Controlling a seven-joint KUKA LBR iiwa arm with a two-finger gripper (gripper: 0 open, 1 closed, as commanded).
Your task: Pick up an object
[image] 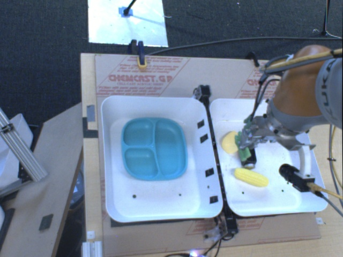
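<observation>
Rising closest to the lens, the arm (300,84) leans in over the right bin (268,210), its orange band uppermost. Its gripper (246,142) is down low near that bin's left side, and the wrist hides it enough that I cannot tell whether it is spread or pressed together. Directly under it, touching or nearly so, lies a small green-and-black object (247,155), probably the thing being tried for, since the tool sits squarely over it. Nothing shows it as lifted or held.

Just left of the gripper rests a pale yellow piece (229,142), close enough to be nudged. A yellow corn cob (251,177) lies nearer the front, apart from both. In the left bin (115,197), a blue divided plate (155,148) sits flat, well clear of the reach.
</observation>
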